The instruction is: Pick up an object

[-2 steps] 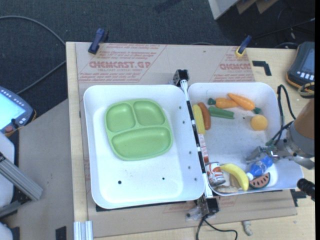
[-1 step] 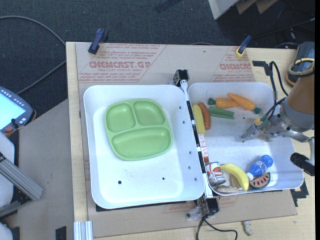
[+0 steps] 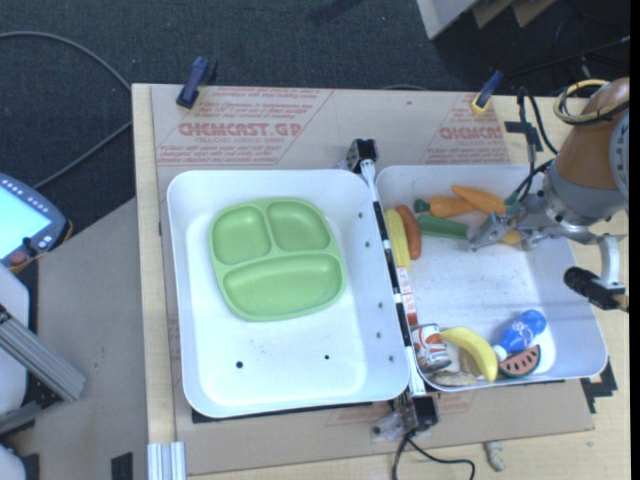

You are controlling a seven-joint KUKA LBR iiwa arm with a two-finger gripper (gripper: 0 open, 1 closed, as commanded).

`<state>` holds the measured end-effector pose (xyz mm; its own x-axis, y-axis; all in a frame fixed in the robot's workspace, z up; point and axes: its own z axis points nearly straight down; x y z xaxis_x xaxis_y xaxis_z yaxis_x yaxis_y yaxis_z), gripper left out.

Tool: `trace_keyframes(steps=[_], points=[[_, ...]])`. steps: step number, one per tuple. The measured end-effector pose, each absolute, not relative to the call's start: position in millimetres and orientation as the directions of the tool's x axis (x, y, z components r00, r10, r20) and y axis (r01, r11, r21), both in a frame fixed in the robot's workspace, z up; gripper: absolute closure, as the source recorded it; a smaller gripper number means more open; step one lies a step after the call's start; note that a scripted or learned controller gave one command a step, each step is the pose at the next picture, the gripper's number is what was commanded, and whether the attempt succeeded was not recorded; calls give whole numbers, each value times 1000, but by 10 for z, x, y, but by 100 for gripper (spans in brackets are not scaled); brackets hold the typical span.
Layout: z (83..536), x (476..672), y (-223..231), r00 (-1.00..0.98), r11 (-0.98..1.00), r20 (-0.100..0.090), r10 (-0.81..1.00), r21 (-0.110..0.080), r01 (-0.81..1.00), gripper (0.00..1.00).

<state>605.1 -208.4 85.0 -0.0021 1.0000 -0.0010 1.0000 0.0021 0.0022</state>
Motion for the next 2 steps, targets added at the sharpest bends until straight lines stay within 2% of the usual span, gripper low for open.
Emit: trace_keyframes(steps=[1, 2], points=[[916, 6567, -1855, -1, 1, 0, 1000, -3, 1000, 0], [850, 6433, -2036, 0, 0, 0, 1000, -1, 1000, 0]])
